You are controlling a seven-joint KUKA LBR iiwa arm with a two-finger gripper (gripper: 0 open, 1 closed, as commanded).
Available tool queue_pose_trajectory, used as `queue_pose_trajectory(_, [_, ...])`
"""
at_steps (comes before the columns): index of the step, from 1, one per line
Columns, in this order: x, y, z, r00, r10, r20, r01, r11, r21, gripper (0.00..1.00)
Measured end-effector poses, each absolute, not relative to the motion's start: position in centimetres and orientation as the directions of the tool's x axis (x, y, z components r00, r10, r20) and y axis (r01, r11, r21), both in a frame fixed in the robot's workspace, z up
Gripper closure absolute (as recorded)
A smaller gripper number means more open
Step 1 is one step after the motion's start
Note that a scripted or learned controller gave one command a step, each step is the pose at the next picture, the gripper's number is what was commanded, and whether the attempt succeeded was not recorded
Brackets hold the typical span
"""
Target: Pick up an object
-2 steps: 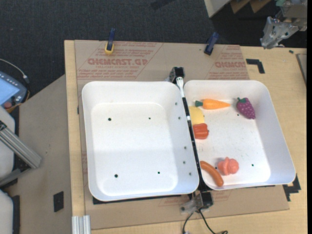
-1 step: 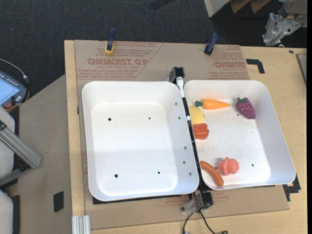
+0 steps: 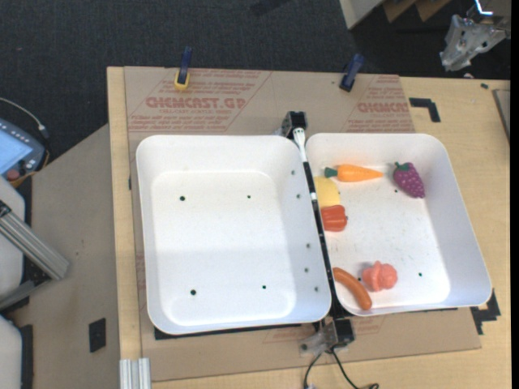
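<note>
1. Jaws (image 3: 469, 40): parked off the bench, beyond the far right corner of the right bin (image 3: 462, 217). We can't tell how wide they stand; nothing visibly held.
2. All candidates sit in the right bin: carrot (image 3: 353, 172) and grape bunch (image 3: 409, 179) by its far wall; yellow piece (image 3: 326, 191) and red piece (image 3: 334, 217) against its left wall; sausage (image 3: 353, 288) and pink piece (image 3: 379, 276) by its near wall.
3. We'd go for the grape bunch: nearest the arm, clear of its neighbours.
4. Judgement: come straight down, straddle its narrow axis, stay off the wall.
5. Avoid the yellow/red pair: they touch and hug the divider.
</note>
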State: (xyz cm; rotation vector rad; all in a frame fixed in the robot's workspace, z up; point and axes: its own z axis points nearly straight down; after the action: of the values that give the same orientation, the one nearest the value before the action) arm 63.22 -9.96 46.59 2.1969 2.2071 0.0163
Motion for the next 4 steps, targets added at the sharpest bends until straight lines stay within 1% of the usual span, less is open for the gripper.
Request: queue_pose_trajectory(4, [63.5, -9.8, 51.0, -0.007, 1.0, -0.022, 0.999, 0.008, 0.047, 1.0])
